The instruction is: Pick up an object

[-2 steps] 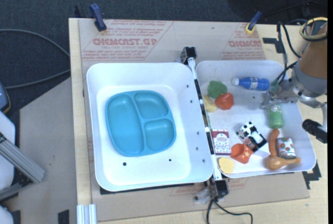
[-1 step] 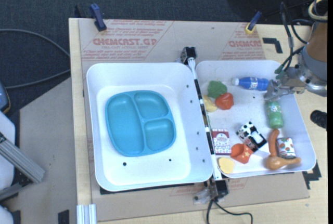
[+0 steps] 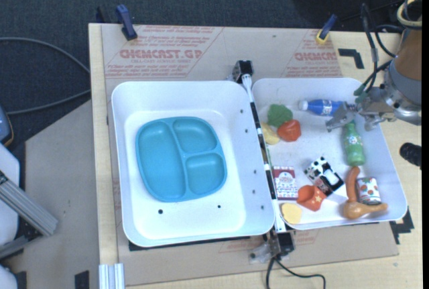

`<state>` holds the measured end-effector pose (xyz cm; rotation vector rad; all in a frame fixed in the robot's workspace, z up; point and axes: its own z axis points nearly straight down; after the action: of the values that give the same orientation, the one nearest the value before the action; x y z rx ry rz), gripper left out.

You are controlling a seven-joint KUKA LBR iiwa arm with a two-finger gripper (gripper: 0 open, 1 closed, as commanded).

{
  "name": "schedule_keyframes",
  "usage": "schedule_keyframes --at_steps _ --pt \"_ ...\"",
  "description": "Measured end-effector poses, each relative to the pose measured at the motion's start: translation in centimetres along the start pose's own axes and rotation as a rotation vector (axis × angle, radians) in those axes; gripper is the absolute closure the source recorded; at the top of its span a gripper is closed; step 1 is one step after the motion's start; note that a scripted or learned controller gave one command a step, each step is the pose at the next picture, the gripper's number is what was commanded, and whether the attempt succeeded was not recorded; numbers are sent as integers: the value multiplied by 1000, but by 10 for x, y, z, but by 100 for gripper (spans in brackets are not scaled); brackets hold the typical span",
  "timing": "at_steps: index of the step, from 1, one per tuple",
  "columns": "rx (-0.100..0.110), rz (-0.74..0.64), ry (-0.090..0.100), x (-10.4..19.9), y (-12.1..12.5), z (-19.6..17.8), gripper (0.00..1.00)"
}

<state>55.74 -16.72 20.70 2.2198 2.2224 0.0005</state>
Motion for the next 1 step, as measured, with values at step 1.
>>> schedule_keyframes --at_steps 1 --pt "-11 0 0 -25 -41 97 0"
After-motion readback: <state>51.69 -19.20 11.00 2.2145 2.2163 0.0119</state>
